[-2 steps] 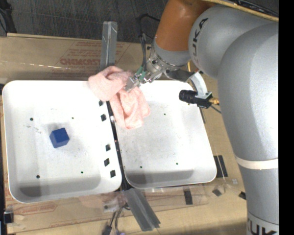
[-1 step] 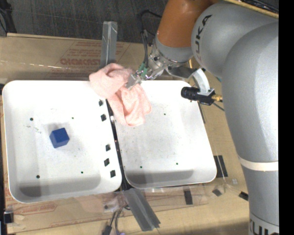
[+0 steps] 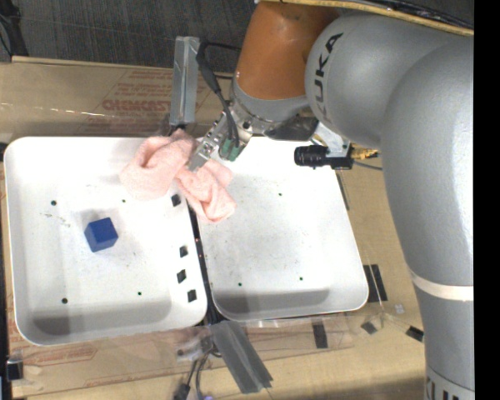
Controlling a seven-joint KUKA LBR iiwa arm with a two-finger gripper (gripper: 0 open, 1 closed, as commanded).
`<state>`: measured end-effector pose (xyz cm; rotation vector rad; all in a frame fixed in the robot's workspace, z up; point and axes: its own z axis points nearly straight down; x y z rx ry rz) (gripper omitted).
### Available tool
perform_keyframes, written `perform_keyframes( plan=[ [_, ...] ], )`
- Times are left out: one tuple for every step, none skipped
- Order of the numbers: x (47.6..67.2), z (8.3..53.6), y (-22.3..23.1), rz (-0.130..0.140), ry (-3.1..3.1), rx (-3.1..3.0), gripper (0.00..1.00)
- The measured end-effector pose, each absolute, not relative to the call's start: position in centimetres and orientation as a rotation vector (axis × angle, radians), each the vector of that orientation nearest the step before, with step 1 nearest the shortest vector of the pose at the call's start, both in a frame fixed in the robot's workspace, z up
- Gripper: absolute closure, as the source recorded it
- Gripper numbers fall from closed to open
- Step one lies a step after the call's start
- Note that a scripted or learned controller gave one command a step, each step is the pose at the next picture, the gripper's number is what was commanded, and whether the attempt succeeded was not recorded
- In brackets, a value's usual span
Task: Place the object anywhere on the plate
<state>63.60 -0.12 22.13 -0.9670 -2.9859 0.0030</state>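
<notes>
The pink cloth (image 3: 179, 176) lies draped over the ridge where the two bins meet, one lobe in the left bin (image 3: 33, 223), the other hanging into the right bin (image 3: 283, 248). The gripper (image 3: 207, 152) presses at its upper middle, probably to bunch it for lifting; whether the fingers are closed on fabric I cannot tell. A blue cube (image 3: 102, 233) sits well apart in the left bin.
</notes>
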Motion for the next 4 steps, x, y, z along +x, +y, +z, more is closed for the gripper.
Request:
perform_keyframes(
  plan=[
    [61.4,23.5,4.4,0.002,-3.121,-0.348,1.00],
    [58.8,22.6,8.2,0.001,-3.139,0.007,1.00],
    [56.6,22.9,12.9,0.002,-3.139,0.015,1.00],
    [56.6,22.9,12.9,0.002,-3.140,0.014,0.00]
  ],
)
